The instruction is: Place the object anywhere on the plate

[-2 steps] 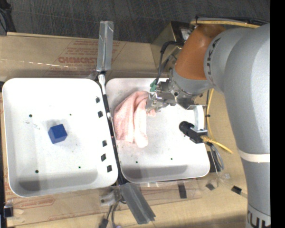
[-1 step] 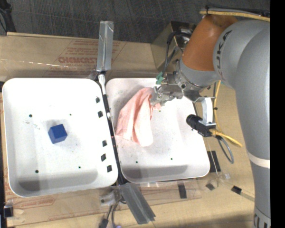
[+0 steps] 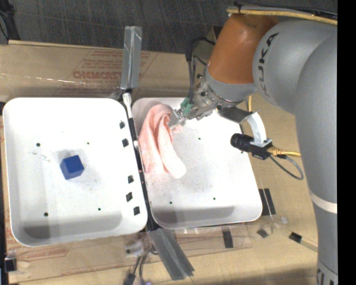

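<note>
Right now the grey arm's two-finger gripper sits at the upper middle of the frame, over the top left corner of the right-hand shallow white bin, and it seems to pinch the upper edge of the crumpled pink cloth. From the claw the cloth trails down and slightly left, its long axis along the bin's left wall. I see no plate; a small blue cube lies well apart in the left-hand white bin.

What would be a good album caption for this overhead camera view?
Gripper at a pink cloth in the right bin; a blue cube sits in the left bin.
</note>
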`<state>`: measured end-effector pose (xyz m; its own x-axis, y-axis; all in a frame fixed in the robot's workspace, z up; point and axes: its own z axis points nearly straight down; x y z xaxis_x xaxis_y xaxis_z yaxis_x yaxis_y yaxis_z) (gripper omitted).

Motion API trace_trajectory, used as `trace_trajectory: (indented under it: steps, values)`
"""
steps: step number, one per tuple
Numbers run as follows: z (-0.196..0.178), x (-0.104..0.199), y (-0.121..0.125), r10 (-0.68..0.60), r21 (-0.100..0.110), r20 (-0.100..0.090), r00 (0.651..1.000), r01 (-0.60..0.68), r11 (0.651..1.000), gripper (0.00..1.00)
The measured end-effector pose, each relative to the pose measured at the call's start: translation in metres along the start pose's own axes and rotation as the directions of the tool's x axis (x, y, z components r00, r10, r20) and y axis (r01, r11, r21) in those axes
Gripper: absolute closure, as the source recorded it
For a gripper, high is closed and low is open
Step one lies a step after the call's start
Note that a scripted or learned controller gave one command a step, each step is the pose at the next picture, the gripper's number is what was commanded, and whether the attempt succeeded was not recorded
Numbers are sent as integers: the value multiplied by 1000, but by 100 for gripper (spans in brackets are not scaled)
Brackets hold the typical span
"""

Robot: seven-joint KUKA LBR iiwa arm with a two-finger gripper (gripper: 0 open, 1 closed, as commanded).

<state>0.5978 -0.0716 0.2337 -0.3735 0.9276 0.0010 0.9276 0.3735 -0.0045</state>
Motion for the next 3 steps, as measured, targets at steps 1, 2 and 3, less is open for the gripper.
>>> trace_trajectory:
  steps: [1,2,3]
  values:
    - [-8,39,26,-394,-2,2,919,394,919,100]
    - [4,78,51,-723,0,2,691,723,691,100]
    - [-6,120,73,-928,0,5,373,928,373,100]
